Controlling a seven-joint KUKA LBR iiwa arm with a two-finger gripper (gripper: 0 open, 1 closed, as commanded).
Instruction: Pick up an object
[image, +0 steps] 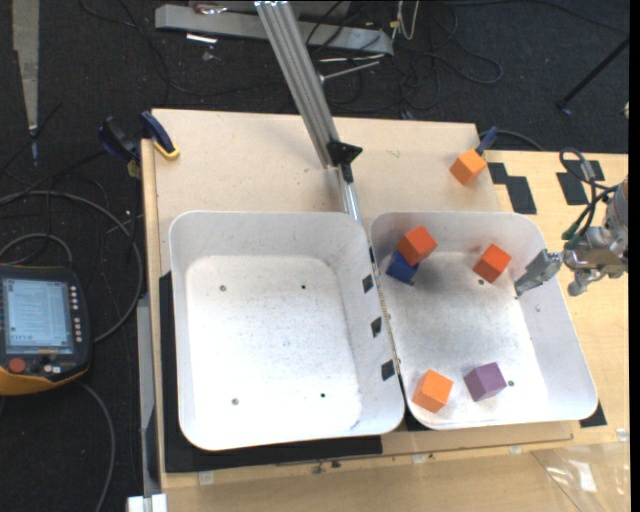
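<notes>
- Camera view, looking down at a slant: a pale wooden worktop (260, 160) carries two shallow white bins side by side, the left bin (180, 300) and the right bin (560, 350), their inner rims touching along the middle.
- The jaws (560, 272) reach in from the right edge of the picture and hang over the right bin's far right rim. One dark finger (535, 272) slants down toward the bin floor, and a second part shows further right, so the jaws look apart with nothing between them.
- Five cubes lie in the right bin. An orange cube (418, 243) sits near the bin's upper left, touching a blue cube (402, 267) just below and left of it.
- A red-orange cube (492, 262) lies toward the upper right, near the dark finger but apart from it.
- A second orange cube (433, 390) rests near the bin's front edge, with a purple cube (486, 381) just beside it on the right; the two are apart.
- Another orange cube (467, 166) sits outside the bins on the worktop, beyond the right bin's far rim.
- A grey metal strut (305, 85) slants down from the top of the picture to the seam between the bins.
- A handheld control pendant (40, 325) with a lit screen lies on the dark floor to the left of the worktop, among cables.
</notes>
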